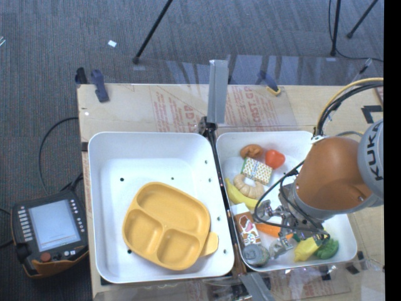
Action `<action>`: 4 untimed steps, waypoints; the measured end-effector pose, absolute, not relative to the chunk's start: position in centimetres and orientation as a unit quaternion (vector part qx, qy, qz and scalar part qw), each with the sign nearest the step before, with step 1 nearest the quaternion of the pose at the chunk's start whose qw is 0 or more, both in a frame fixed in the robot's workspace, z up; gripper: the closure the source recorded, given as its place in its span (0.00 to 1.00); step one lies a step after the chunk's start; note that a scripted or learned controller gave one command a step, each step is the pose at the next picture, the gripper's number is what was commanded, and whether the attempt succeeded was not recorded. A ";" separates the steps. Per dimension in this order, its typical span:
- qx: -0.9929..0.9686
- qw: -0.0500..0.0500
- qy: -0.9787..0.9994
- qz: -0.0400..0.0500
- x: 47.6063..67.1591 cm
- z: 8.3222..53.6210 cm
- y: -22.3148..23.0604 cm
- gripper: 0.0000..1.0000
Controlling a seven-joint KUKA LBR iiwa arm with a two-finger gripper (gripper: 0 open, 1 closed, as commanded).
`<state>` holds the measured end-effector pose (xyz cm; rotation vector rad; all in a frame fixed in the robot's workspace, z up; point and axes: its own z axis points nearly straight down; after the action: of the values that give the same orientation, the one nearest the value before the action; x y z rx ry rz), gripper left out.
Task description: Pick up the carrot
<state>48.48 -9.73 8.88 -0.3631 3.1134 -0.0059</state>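
The carrot (270,229) is a small orange piece lying in the right bin (294,137), near its front middle; only its left end shows past the wrist. My gripper (280,229) hangs straight down over it from under the orange band (329,174), with metal parts showing just behind and just in front of the carrot. The wrist hides the rest of the carrot and how the gripper meets it.
Around the carrot lie a brown box (246,227), a grey can (255,254), a yellow piece (305,249) and a green one (327,248). Behind are a banana (238,196), a checkered box (257,170) and a red vegetable (274,158). A yellow divided tray (166,224) lies in the left bin (106,168).
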 end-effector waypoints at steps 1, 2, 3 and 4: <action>-0.120 0.003 0.993 -0.001 48.5 9.8 -9.4 1.00; -0.088 0.001 0.996 0.000 49.8 13.8 -9.7 1.00; -0.089 0.000 0.996 0.001 49.8 13.7 -9.6 0.00; -0.136 0.000 0.991 0.000 48.4 8.7 -9.9 0.00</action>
<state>48.45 -9.88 8.71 -0.4277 3.1121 -0.0014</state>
